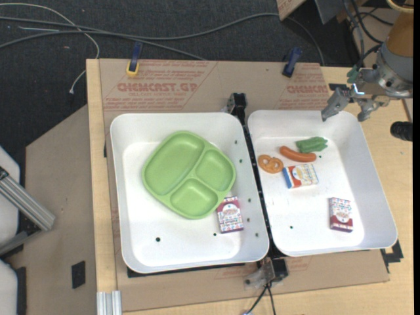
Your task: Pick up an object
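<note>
Two shallow white bins sit side by side on the table. A green divided plastic tray [189, 174] and a small carton [230, 214] lie in the left bin [128, 195]. The right bin [374, 202] holds a pretzel [270, 164], an orange sausage [297, 154], a green pepper-like piece [311, 144] and two small cartons [301, 175] [341, 214]. The tool [346, 107] hangs over its far rim, fingers spread apart, gripping nothing.

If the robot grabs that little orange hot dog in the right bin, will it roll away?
The hot dog looks rounded and smooth, so it may well roll or slip if nudged sideways. It seems small and probably light plastic. It lies touching the green toy, so a grab might bump that too.
</note>
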